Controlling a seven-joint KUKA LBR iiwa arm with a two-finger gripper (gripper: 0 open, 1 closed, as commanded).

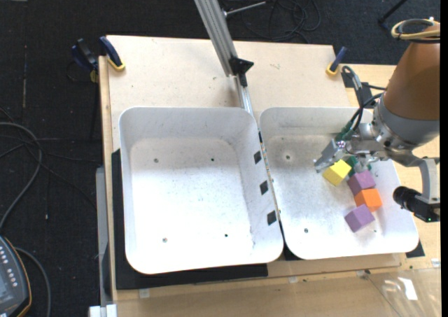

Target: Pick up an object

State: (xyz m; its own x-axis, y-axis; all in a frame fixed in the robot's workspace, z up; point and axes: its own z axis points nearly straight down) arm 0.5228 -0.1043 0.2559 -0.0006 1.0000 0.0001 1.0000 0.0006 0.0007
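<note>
Camera view: a slanted look down on two shallow white bins set side by side on a bench.
Arm: it reaches in from the right, its orange band above the right bin (301,245).
Gripper (341,161): low over the right bin, right at the yellow block (338,172); whether it is apart, together or clamped on anything I cannot tell (the wrist and cabling crowd that spot).
Task's things: four small blocks, all in the right half of the right bin. The yellow block lies at the gripper's tip; a purple block (362,182) sits just beside it, an orange block (369,199) next along, and a second purple block (359,218) nearest the front rim.
Left bin (140,127): bare speckled floor.
Progress: judging by this view, the arm is at the cluster, but no block looks lifted (all seem to rest on the floor).
Left to do: a secure close on one block, most likely the yellow one, then a lift clear.
</note>
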